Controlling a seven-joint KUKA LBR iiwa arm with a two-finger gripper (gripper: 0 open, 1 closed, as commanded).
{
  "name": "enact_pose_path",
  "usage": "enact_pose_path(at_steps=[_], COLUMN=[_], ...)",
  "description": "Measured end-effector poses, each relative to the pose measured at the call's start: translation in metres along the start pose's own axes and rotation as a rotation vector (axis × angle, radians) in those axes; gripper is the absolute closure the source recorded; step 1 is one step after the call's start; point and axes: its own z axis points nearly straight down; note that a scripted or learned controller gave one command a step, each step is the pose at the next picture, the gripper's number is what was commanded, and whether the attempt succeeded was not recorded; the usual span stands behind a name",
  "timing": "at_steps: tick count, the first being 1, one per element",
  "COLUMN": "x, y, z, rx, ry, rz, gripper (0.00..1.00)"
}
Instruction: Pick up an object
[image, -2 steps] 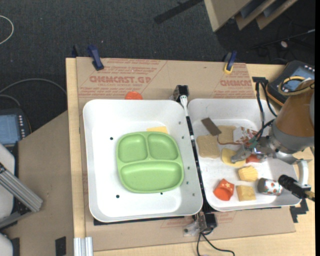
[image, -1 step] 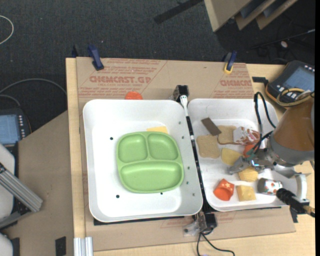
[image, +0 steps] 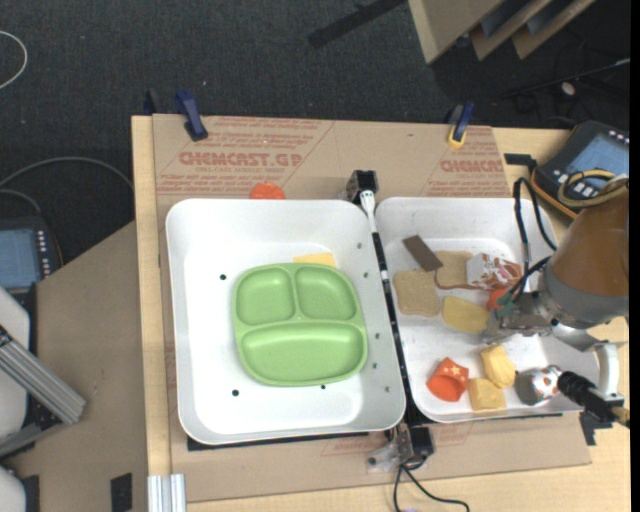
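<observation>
Left bin (image: 200, 300), well left of the claw: green three-compartment plate (image: 298, 324) sits flat in the middle, nothing in its compartments. Pale yellow flat piece (image: 315, 260) pokes out from under the plate's far edge. Small orange item (image: 266, 192) lies on the board just outside the bin's far rim.

Divider between bins: black clip (image: 362, 184) at the far end, another clip with wiring (image: 412, 446) at the near end.

Right bin (image: 440, 212), all items clustered close to the claw. Left of the claw: tan bread-like slice (image: 415, 294), dark brown strip (image: 421, 253) beyond it, tan piece (image: 455, 268) next to that. Yellow round-ish piece (image: 464, 315) just left of the claw, touching or nearly so. Red-and-white crumpled item (image: 493, 268) just beyond the claw. On the near side of the claw: red chunk (image: 448, 380), yellow block (image: 498, 365), paler yellow block (image: 487, 395) touching it, small silver/orange object (image: 540, 385) to their right.

Claw (image: 515, 318): low in the right bin, down among the items, arm (image: 590, 265) coming in from the right with the orange band over it. Cannot tell whether the claw is open, closed or gripping; its tip is a dark blur against the clutter, with a bit of red/orange right at it. Nothing visibly lifted.
</observation>
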Motion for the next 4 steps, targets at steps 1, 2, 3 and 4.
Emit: enact_pose_path(at_steps=[1, 2, 3, 4], x=[0.0, 0.037, -0.045, 0.001], y=[0.0, 0.061, 0.091, 0.097], z=[0.001, 0.011, 0.009, 0.01], rx=[0.001, -0.004, -0.004, 0.002], ry=[0.0, 0.0, -0.004, 0.002], rz=[0.0, -0.008, 0.002, -0.006], gripper=[0.0, 0.0, 0.0, 0.0])
